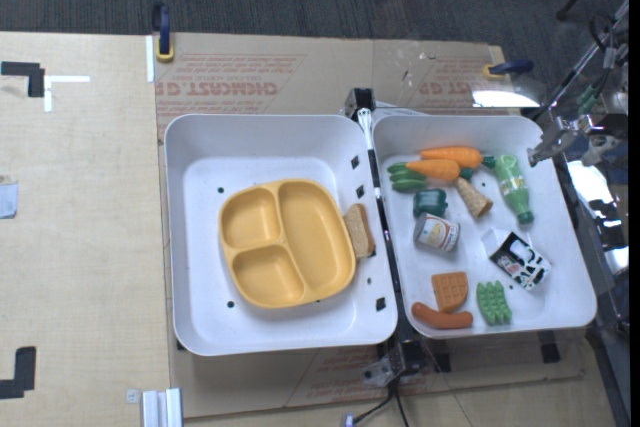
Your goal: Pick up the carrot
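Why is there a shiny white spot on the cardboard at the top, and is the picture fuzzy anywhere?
In the camera view, the bright patch is glare from light bouncing off the glossy brown cardboard sheet behind the right shallow white bin. The orange carrot with green top looks fairly sharp; the grey arm's gripper at the right edge is dimmer and blurrier.

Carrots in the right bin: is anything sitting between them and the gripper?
Nothing lies on top of the two carrots. The gripper hovers at the right bin far rim. The green bottle lies between it and the carrots, beside a low sideways approach.
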You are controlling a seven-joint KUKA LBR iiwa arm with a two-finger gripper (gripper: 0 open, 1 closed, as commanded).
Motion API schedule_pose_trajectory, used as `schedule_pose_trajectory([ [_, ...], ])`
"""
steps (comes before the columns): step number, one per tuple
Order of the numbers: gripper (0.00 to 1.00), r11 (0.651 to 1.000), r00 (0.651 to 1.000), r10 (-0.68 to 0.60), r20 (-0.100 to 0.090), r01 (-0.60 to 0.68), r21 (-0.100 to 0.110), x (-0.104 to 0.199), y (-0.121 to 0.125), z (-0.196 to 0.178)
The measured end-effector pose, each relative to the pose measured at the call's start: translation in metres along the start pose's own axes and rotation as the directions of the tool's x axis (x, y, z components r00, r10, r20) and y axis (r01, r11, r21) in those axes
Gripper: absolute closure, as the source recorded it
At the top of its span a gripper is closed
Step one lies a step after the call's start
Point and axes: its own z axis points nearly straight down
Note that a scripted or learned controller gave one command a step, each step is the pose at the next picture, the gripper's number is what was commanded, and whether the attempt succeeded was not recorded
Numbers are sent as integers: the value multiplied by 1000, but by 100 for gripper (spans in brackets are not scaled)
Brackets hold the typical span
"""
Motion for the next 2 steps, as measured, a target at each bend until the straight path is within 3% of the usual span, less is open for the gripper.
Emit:
schedule_pose_trajectory([
  [1,0,953,953,302,-1,-302,2,7,48,138],
  [2,0,890,890,457,-2,-457,0,84,89,175],
])
